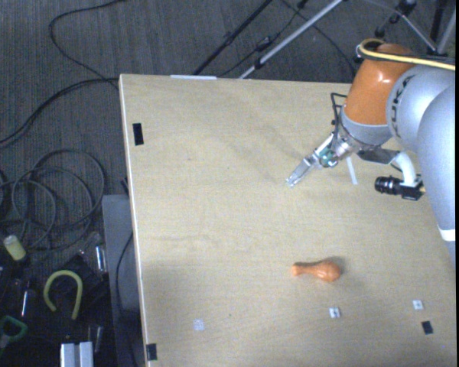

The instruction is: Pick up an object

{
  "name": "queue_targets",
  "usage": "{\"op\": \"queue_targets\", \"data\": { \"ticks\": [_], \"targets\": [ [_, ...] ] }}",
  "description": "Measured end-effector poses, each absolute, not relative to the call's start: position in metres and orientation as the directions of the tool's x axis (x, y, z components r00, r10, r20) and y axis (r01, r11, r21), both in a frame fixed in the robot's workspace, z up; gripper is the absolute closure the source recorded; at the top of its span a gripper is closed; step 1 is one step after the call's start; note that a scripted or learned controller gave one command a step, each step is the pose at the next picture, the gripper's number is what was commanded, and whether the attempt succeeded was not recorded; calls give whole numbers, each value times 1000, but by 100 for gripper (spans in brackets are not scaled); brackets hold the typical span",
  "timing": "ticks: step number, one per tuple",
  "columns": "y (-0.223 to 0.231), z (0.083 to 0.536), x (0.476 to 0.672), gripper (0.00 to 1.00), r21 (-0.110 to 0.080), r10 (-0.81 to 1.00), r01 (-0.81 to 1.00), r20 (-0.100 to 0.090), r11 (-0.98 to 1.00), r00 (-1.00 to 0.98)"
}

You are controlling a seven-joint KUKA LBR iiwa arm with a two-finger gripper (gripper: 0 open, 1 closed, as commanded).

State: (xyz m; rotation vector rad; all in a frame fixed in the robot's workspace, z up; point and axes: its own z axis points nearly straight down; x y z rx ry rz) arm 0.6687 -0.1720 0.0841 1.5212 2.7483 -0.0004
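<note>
The orange toy point(318, 270) looks light and probably soft or rubbery, a small thing that would give a little under the fingers and roll if nudged on its round end. The best hold is likely across the bulb at its right, where it is widest, or at the waist just left of it, with the fingers closing across its long axis; the thin left end would slip out. It is pear- or drumstick-shaped, a fat rounded end tapering to a narrow neck with a small knob, lying on its side with the neck pointing left; at this blur I cannot tell what it is meant to be. It lies on the pale bench top point(214, 205), toward the lower right, with a few small dark and white marks near it. The gripper point(298, 177) hangs well apart from it, up and slightly left, pointing down-left with nothing in it; whether its jaws are spread or pressed together I cannot tell.
</note>
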Motion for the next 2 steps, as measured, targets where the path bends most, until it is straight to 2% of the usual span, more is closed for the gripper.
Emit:
{"op": "queue_targets", "data": {
  "ticks": [1,2],
  "targets": [
    [-170,94,670,100,5,848,848,2,531,-531],
    [-122,169,669,100,2,886,886,0,463,-463]
  ]
}}
